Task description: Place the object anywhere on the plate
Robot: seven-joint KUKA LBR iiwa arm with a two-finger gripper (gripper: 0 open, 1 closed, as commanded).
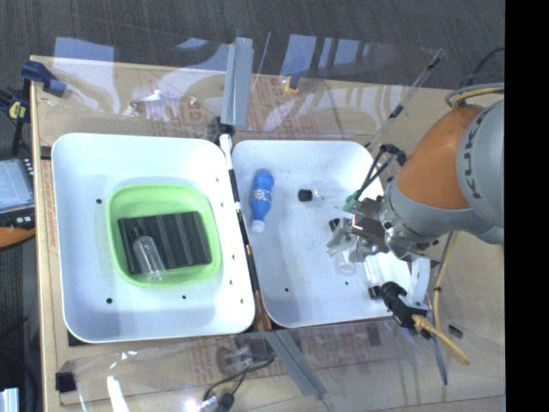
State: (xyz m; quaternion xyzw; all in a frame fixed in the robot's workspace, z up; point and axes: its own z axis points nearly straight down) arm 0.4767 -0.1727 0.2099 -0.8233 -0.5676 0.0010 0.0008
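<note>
You are looking at a robot lab, a place where people test a machine. A big grey and orange robot arm point(450, 178) reaches in from the right, with wires hanging off it. It works over a wooden bench point(111, 93) that holds two white bins: the left bin point(77, 299) and the right bin point(292, 303). Clear plastic sheets stand around the bench like little walls. Cables and plugs lie along the front edge. The floor around it is dark carpet point(257, 7). None of this looks like a home or a shop.
</note>
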